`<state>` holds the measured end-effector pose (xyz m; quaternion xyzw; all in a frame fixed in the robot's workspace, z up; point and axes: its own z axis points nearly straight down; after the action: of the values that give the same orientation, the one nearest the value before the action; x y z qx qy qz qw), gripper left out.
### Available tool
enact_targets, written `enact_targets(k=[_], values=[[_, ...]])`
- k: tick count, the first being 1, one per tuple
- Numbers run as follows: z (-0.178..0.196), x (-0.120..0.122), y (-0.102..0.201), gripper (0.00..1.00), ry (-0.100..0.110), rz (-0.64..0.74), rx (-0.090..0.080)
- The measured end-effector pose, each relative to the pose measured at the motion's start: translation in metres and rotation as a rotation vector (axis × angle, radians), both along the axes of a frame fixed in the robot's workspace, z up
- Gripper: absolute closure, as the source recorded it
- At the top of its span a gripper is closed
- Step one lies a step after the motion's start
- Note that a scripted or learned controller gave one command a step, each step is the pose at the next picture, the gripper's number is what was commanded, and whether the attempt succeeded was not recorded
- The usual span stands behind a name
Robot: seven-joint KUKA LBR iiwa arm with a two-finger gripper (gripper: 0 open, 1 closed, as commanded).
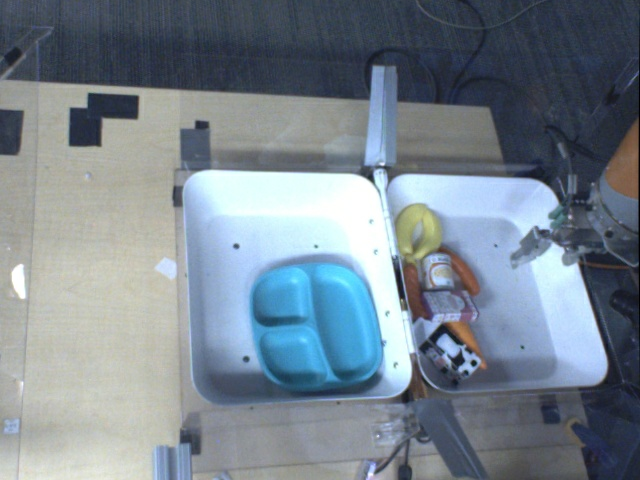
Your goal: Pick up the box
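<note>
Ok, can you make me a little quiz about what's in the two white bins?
1. True or false: the blue tray lies in the left bin.
2. Which colour is the banana? A red, B yellow, C green.
3. Fill in: the gripper hovers over the ___ bin's right side, apart from the box.

Key: 1 true; 2 B; 3 right.

A robotics lab: two white bins (200, 268) sit clamped to a plywood bench (100, 228) by metal brackets (381, 118), with loose cables (480, 13) on grey carpet (200, 28).
</note>
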<state>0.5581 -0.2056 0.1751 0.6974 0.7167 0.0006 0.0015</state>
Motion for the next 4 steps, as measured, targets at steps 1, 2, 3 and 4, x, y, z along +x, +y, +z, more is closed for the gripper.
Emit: enact_targets(k=[1,2,3,4], values=[[-0.082,0.016,0.001,0.00,-0.002,0.045,0.000],[-0.087,0.051,0.002,0.00,-0.007,-0.013,0.000],[-0.087,0.073,0.010,0.00,-0.007,0.086,-0.002],[-0.087,0.112,0.005,0.00,0.009,0.064,0.008]])
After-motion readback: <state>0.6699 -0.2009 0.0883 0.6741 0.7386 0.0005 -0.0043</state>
